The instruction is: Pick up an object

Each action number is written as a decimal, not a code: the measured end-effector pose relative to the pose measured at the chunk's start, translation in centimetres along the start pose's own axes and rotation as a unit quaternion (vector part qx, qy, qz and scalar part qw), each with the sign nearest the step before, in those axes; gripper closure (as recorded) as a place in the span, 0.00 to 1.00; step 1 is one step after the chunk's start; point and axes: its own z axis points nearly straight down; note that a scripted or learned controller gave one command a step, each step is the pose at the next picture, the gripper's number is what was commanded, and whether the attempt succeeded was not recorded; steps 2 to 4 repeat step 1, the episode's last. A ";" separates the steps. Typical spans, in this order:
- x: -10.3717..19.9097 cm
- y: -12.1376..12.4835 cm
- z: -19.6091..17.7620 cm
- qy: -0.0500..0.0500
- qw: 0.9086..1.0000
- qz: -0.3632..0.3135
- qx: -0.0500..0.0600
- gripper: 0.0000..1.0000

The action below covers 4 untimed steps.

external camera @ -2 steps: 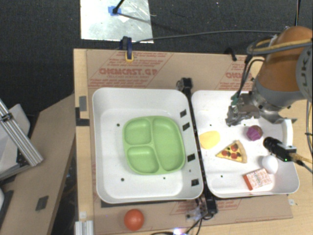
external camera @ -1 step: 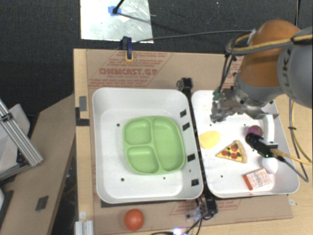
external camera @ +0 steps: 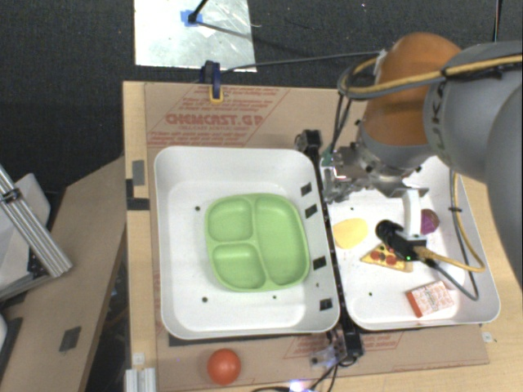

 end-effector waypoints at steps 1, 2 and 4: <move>5.2 0.8 -0.9 0.001 1.000 0.000 0.000 1.00; 5.2 0.8 -0.9 0.001 1.000 0.000 0.000 1.00; 5.2 0.8 -0.9 0.001 1.000 0.000 0.000 1.00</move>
